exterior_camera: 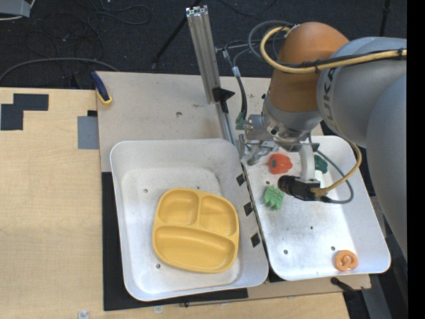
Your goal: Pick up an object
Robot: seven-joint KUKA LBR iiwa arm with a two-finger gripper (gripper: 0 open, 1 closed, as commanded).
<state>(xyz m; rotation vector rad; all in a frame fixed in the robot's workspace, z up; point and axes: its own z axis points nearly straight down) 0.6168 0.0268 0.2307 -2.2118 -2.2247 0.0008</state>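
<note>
My gripper [256, 151] hangs over the far left part of the right bin [319, 244], close to the divider between the bins. A red-orange toy [280, 163] lies just right of it, apart from it. A green toy [273, 197] sits a little nearer the front. A teal piece [321, 163] peeks out beside the arm at the right. An orange ring-shaped toy [344, 260] rests in the bin's front right corner. The wrist hides what lies directly under the gripper.
The left bin [133, 171] holds a yellow divided plate [196, 230]. An upright aluminium post [207, 58] stands behind the bins. A black cable loop [312, 193] trails from the wrist over the right bin.
</note>
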